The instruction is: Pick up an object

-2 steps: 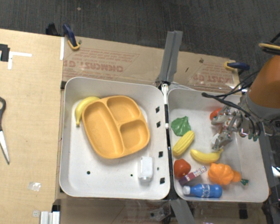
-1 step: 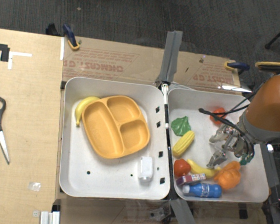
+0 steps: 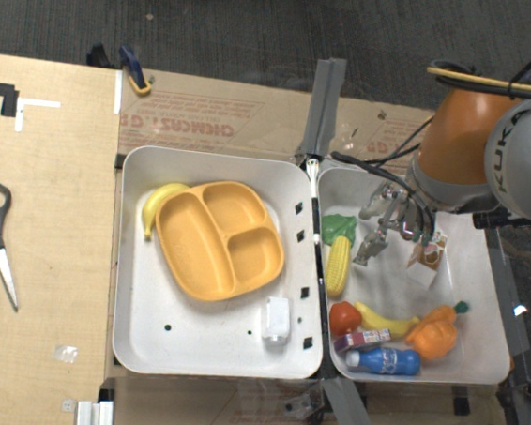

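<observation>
i see my gripper [image 3: 388,231] hanging over the far part of the right bin [image 3: 486,372], fingers spread apart with nothing between them. just left of it lie a corn cob [image 3: 337,265] and a green toy [image 3: 338,228]. a yellow divided plate [image 3: 220,240] fills the left bin [image 3: 139,335].

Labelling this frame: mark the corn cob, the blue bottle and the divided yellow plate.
corn cob [image 3: 337,265], camera view, middle of the cob.
blue bottle [image 3: 384,362], camera view, middle of its body.
divided yellow plate [image 3: 203,283], camera view, its lower rim.
</observation>
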You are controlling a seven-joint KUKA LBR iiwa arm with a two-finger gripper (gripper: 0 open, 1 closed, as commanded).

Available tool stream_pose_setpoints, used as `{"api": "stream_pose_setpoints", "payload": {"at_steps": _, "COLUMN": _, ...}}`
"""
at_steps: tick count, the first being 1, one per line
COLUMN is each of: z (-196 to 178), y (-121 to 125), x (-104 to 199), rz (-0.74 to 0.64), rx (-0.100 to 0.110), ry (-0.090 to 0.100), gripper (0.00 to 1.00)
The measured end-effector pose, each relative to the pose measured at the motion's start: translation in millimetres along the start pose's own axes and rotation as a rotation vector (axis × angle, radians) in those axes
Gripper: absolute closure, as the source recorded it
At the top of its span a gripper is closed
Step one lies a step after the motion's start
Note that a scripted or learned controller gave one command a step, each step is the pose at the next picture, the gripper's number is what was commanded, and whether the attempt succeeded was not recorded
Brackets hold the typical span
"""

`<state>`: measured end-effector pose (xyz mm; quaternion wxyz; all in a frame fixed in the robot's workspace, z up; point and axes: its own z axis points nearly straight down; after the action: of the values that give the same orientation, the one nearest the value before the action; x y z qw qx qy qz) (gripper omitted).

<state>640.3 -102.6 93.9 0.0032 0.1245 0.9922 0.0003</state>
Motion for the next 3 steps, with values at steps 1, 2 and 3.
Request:
{"api": "stream_pose_setpoints", "payload": {"at_steps": 1, "z": -1.2, "y": -56.5, "x": 3.5, "rz": -0.162, "rx": 0.001, "ry": -0.001, "gripper": 0.00}}
{"api": "stream_pose_setpoints", "payload": {"at_steps": 2, "z": -0.7, "y": -84.6, "x": -23.2, "rz": -0.037, "rx": 0.001, "ry": -0.002, "gripper": 0.00}}
{"api": "stream_pose_setpoints", "payload": {"at_steps": 3, "z": -12.3, "y": -83.8, "x": -25.2, "rz": -0.040, "rx": 0.002, "ry": -0.010, "gripper": 1.00}}
